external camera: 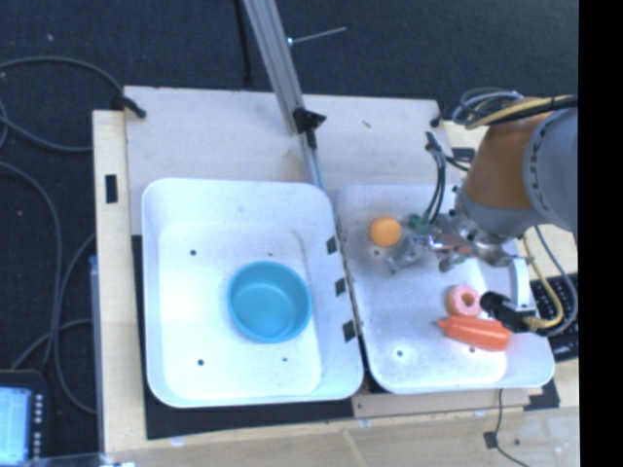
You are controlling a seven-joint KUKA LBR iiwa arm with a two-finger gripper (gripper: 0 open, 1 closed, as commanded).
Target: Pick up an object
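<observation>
Nearest the camera, in the right shallow white bin (409,358), an orange carrot-shaped toy (474,333) lies on its side near the bin's right front corner. A pink ring-shaped doughnut toy (463,301) sits just behind it, touching or nearly touching it.

In the left shallow white bin (175,261), a round blue plastic bowl (269,302) stands upright a little right of centre, well apart from everything else.

Further back in the right bin, my pincer (401,254) points left, low over the bin floor. I cannot tell from this view whether it is released or clenched. A small orange ball (385,231) rests just beyond the tip, close beside it, and I see nothing held.

My grey arm (545,178), with its orange band (498,166), comes in from the right over the far part of that bin.

Both bins sit side by side on the pale wooden worktop (214,129). At the far side, a slanted silver metal rail (273,47) rises from the worktop between the bins.
</observation>
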